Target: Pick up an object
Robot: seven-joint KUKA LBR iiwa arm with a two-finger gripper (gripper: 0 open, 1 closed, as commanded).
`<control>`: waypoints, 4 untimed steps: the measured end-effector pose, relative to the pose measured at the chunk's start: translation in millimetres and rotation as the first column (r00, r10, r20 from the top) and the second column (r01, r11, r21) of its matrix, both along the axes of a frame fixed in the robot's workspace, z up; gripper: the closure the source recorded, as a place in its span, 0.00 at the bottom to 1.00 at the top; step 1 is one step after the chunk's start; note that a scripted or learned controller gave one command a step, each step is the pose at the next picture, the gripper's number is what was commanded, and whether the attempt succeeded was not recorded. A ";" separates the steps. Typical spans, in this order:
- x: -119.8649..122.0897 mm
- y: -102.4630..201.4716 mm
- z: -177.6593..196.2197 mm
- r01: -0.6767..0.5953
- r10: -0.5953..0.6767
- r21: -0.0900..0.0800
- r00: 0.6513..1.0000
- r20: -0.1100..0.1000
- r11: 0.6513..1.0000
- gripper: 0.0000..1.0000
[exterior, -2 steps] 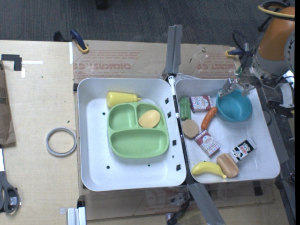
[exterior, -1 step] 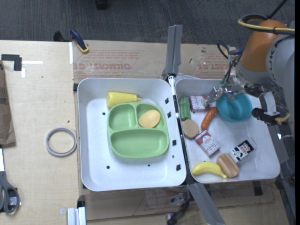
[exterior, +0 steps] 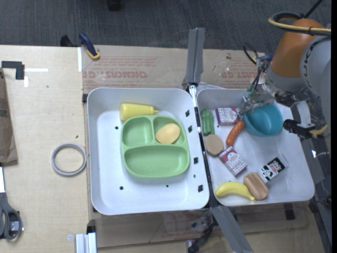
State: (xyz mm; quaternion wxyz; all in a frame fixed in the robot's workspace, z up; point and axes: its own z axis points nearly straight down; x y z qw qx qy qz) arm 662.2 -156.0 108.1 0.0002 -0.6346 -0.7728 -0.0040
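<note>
- The arm's gripper hangs low over the right bin, at the near rim of a teal bowl; whether it is released or clenched cannot be told from this slant.
- Nothing is visibly lifted, so by my judgement the pick is not yet done: closing and raising are left.
- Likeliest targets sit closest: the bowl touching it, and an orange carrot just below.
- Farther off lie a pink carton, a second carton, a banana and a small black-and-white box.
- The left bin bears a green divided plate.
- The tabletop is pale wood with cardboard under the bins; dark carpet lies beyond.
</note>
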 end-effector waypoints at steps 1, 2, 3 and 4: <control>-1.2 0.4 -9.7 0.003 -0.003 -0.003 1.000 -0.004 1.000 1.00; -0.6 -2.0 -10.9 0.004 -0.004 -0.009 1.000 0.004 1.000 0.00; 0.0 0.7 -0.1 0.003 -0.003 -0.003 1.000 0.001 1.000 1.00; -0.4 -0.7 -1.1 0.004 -0.004 -0.006 1.000 0.003 1.000 0.00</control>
